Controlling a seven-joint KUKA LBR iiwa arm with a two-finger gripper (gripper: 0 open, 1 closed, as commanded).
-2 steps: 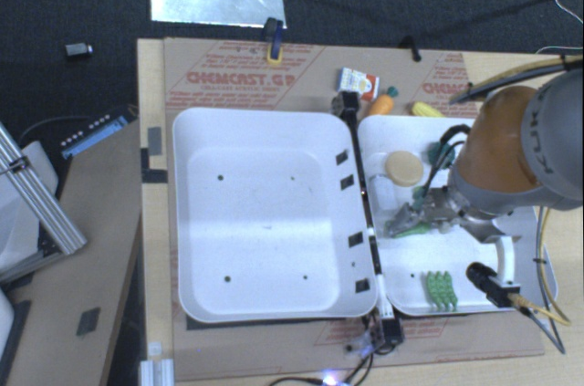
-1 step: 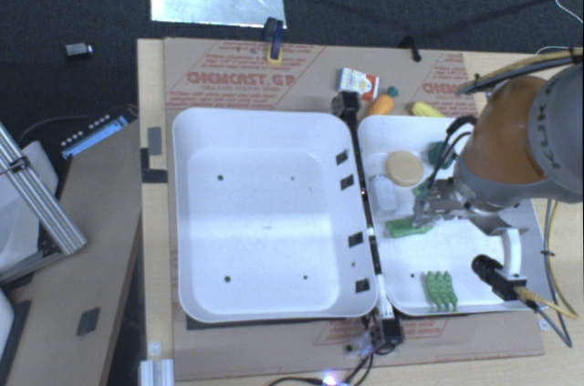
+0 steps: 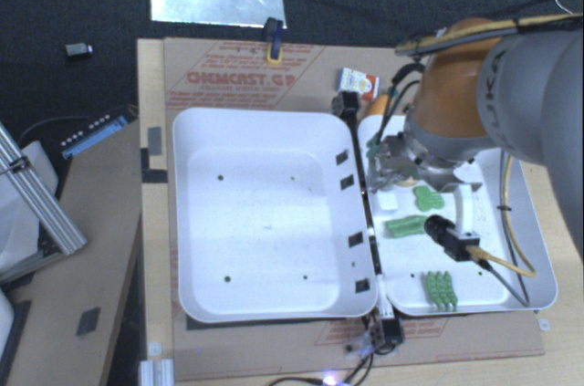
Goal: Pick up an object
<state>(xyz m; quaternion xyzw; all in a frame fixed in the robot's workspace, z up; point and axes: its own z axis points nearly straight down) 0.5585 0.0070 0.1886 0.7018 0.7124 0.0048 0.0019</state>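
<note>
**Camera view**

- Arm [image 3: 511,101]: reaches over the right bin [image 3: 493,309].
- Gripper [image 3: 392,167]: low over the bin, just up-view and slightly left of the green bar [image 3: 404,226]. It is close to the wall shared with the left bin [image 3: 187,220]. Whether it is open or closed cannot be told, because the wrist covers it. Nothing is visibly held.
- Green bar: lies flat on the bin floor and is the nearest candidate for the pick.
- Green lump [image 3: 427,197]: just up-view and right of the bar, near it but apart, and partly under the wrist.
- White scrap [image 3: 388,202]: just up-view and left of the bar, between the bar and the gripper.
- Green ridged block [image 3: 440,290]: down-view of the bar, well apart from it, close to the bin's front wall.
- Orange item [image 3: 376,109]: far up-view of the bar, partly hidden, kind unclear.

**Risks (judged)**

- The bar, lump and scrap crowd one spot. A descent there could land between them and close on nothing, or shove one aside.
- The bar lies flat and low, so it may slip out of a closing grip.
- The shared wall is close, so a stray to the left could strike it.
</note>
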